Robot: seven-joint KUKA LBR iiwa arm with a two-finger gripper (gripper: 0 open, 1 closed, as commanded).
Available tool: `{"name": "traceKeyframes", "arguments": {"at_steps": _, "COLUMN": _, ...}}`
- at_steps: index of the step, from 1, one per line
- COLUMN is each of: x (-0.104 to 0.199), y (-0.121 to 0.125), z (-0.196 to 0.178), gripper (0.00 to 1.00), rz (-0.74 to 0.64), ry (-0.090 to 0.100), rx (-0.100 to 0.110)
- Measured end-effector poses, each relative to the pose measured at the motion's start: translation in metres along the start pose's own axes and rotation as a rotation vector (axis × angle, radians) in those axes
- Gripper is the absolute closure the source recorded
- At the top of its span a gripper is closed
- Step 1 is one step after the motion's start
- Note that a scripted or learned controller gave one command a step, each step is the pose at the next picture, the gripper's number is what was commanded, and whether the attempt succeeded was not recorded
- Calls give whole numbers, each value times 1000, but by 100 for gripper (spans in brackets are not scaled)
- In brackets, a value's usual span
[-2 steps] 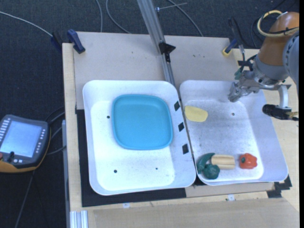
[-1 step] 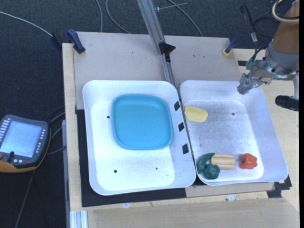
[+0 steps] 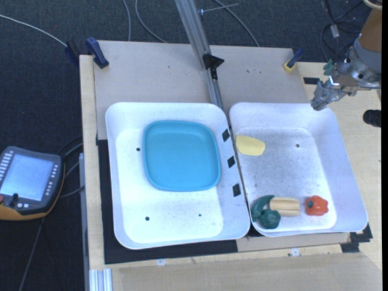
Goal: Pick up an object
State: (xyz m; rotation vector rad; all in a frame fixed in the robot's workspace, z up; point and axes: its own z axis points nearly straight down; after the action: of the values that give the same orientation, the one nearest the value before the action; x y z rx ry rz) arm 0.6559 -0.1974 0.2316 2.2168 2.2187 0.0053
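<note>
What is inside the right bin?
The right bin holds a yellow piece near its left wall, and along the front a green pepper, a tan block and a red pepper. Whatever lies under them is covered.

Two bins [image 3: 121, 126], one plate [image 3: 182, 155], four toys [image 3: 250, 145].
</note>
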Motion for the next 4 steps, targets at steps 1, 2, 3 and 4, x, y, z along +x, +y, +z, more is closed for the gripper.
{"name": "traceKeyframes", "arguments": {"at_steps": 1, "x": 0, "y": 1, "z": -30, "gripper": 100, "rz": 1, "ry": 0, "rx": 2}}
{"name": "traceKeyframes", "arguments": {"at_steps": 2, "x": 47, "y": -3, "z": -18, "gripper": 100, "rz": -3, "ry": 2, "rx": 6}}
{"name": "traceKeyframes", "arguments": {"at_steps": 3, "x": 98, "y": -11, "z": -22, "gripper": 100, "rz": -3, "ry": 2, "rx": 5}}
{"name": "traceKeyframes", "arguments": {"at_steps": 4, "x": 145, "y": -7, "z": -27, "gripper": 100, "rz": -3, "ry": 3, "rx": 6}}
